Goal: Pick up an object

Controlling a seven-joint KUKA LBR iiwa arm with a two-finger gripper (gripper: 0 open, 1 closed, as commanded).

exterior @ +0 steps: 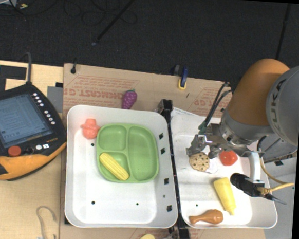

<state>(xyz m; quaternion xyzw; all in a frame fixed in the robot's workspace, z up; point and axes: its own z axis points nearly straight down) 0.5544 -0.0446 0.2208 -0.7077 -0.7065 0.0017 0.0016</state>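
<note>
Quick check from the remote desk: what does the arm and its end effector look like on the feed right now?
The arm is bulky and rounded, grey-shelled with a broad orange band above the wrist and dark lettering on the grey casing. Thin dark cables run down along the wrist. The end effector is a small metallic grey assembly, with a black cylindrical part and thin wires off to one side.

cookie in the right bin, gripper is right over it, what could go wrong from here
The gripper sits at the cookie's upper edge rather than over its middle, so closing may only nudge the flat piece instead of lifting it. The tomato lies close on the right, so the gripper could bump or catch that instead. The bin's divider wall is near on the left, and a pushed cookie could slide against it.
</note>
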